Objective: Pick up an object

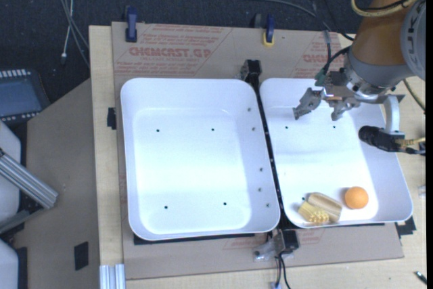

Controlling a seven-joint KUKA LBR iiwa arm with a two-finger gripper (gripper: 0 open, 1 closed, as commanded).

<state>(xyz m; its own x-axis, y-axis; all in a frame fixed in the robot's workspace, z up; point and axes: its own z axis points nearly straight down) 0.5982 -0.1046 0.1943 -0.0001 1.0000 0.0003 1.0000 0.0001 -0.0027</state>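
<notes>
From above, the gripper [320,107] is hovering over the right bin's [385,166] far end with fingers spread wide, gripping nothing. An orange ball [356,197] and a corn cob [321,207] are lying together near its front edge.

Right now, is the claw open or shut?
Open: the claw has its two fingers spread apart over the right bin, with nothing between them.

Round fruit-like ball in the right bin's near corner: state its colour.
The ball is orange, seen clearly in the camera view, lying beside a yellow corn-cob-like piece.
</notes>
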